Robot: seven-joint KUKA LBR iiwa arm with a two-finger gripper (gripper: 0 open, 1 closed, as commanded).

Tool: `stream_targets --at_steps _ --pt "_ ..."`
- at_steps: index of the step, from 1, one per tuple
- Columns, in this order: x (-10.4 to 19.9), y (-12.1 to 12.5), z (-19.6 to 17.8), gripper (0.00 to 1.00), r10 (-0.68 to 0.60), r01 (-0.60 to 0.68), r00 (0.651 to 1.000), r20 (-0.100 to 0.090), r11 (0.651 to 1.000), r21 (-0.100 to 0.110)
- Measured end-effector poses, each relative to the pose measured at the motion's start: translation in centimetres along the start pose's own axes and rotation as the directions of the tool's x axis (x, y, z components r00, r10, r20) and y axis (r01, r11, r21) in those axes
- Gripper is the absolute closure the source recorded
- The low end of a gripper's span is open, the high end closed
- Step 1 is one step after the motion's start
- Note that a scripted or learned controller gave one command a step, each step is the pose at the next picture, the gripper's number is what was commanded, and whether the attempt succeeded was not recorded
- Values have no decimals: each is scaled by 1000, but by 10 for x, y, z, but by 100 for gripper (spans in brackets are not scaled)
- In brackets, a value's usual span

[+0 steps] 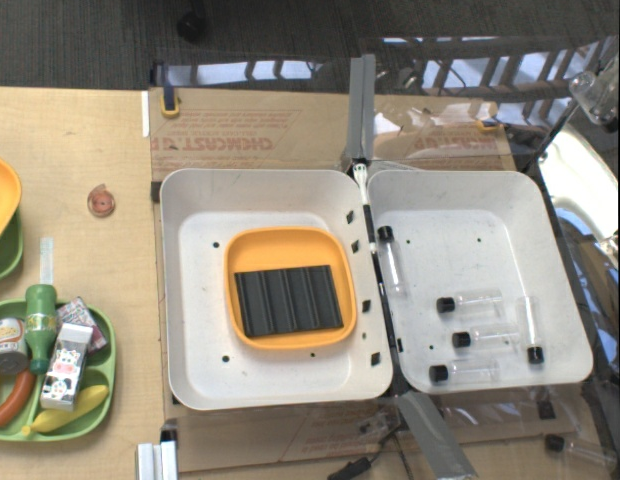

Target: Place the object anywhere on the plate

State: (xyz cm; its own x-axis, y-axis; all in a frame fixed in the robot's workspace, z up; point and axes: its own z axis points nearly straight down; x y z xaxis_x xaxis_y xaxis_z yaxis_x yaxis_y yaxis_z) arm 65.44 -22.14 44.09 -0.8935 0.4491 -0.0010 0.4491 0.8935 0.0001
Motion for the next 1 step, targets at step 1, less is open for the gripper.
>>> stream_targets --at_steps 1 --pt "5 -3 0 100 -319 319 948 1 948 -1"
